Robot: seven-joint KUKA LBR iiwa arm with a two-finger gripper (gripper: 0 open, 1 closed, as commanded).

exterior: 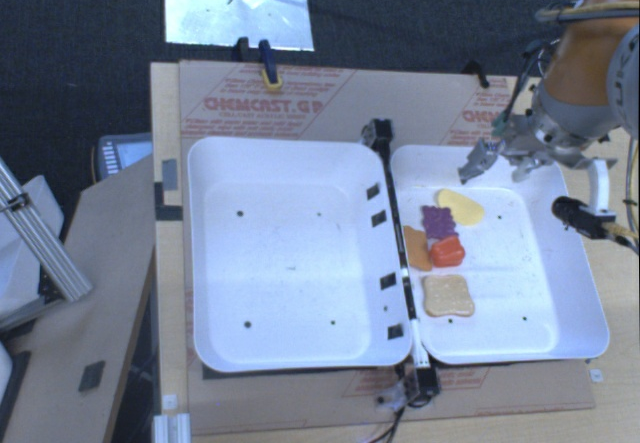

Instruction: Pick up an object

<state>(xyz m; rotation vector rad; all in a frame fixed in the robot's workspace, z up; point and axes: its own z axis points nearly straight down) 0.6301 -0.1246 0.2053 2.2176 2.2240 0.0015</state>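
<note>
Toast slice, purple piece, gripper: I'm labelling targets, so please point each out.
Toast slice [448, 295], camera view, middle of its top face.
Purple piece [438, 222], camera view, its centre.
Gripper [478, 163], camera view, at its fingertips.

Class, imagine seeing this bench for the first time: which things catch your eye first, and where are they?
A bright cluster of small items sits in the right bin near its left wall: a yellow piece, a purple piece, an orange-red block and a tan toast slice. The gripper hangs above that bin's far edge.
</note>
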